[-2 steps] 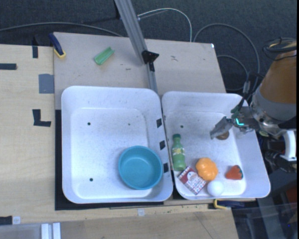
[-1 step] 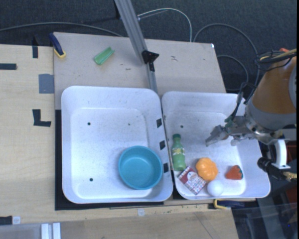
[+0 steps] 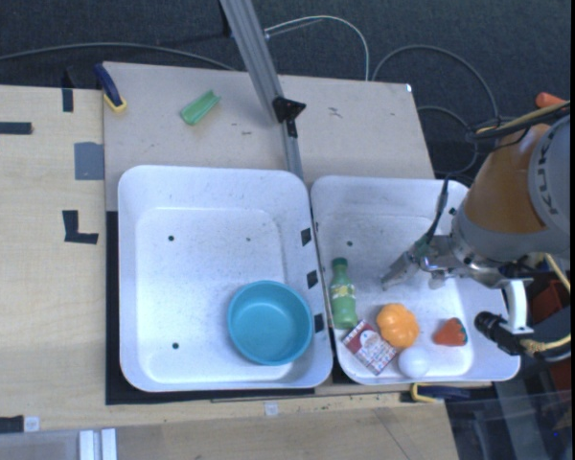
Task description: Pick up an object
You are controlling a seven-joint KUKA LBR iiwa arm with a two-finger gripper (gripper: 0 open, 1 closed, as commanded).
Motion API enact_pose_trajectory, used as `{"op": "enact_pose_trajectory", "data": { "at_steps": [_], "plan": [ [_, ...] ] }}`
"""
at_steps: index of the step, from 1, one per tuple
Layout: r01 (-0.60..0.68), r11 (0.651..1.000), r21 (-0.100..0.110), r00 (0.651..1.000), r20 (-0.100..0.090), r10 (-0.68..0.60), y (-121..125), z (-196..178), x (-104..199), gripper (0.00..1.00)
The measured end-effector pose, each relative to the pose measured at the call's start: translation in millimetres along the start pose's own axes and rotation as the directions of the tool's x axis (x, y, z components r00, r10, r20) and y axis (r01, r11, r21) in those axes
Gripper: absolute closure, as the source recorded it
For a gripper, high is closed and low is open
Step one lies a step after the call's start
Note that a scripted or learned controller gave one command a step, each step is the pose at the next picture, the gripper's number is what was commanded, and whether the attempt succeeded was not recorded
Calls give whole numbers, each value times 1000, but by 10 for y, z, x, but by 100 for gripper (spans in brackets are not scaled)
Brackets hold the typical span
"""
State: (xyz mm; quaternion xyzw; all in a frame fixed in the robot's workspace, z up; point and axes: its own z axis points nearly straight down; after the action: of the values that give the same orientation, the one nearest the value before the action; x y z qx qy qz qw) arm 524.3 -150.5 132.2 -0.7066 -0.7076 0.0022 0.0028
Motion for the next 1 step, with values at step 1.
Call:
{"op": "enact_pose_trajectory", "data": {
  "at_steps": [1],
  "plan": [
    [0, 1000, -7, 1000, 3, 0, 3, 447, 0, 0]
  ]
}}
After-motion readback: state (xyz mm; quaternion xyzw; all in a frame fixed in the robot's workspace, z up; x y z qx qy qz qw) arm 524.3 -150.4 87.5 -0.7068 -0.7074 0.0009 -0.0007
